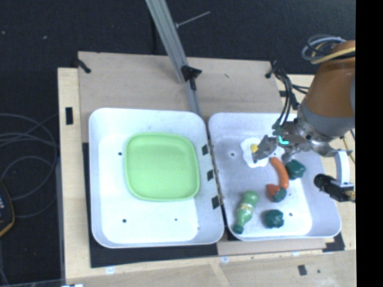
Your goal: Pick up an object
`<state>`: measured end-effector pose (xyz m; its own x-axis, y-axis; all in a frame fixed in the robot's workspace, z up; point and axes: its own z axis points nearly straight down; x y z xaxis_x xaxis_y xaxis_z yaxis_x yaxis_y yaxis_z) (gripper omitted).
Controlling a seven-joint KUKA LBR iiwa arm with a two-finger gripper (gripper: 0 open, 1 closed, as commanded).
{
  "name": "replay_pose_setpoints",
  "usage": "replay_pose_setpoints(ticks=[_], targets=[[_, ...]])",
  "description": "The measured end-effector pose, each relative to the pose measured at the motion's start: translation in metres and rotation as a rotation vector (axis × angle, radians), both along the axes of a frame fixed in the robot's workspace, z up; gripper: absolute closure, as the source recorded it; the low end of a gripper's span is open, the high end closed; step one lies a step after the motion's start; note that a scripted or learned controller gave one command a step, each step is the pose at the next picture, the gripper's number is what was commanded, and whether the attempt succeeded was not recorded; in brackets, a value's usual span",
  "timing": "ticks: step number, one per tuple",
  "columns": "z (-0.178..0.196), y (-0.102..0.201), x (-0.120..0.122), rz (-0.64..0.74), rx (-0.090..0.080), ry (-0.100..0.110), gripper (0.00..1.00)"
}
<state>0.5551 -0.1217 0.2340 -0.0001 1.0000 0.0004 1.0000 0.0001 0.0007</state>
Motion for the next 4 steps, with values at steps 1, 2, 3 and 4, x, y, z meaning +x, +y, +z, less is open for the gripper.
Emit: replay_pose_setpoints(ticks=[1,2,3,4], targets=[[0.0,0.0,0.0,0.0,0.0,0.0,0.0],[-0.042,-0.003,-0.001,-0.001,-0.001,0.004,0.0],[-0.091,0.004,0.004,-0.001,0.0,0.004,0.0],[-0.135,0.003,0.003,-0.001,-0.001,0.003,0.0]])
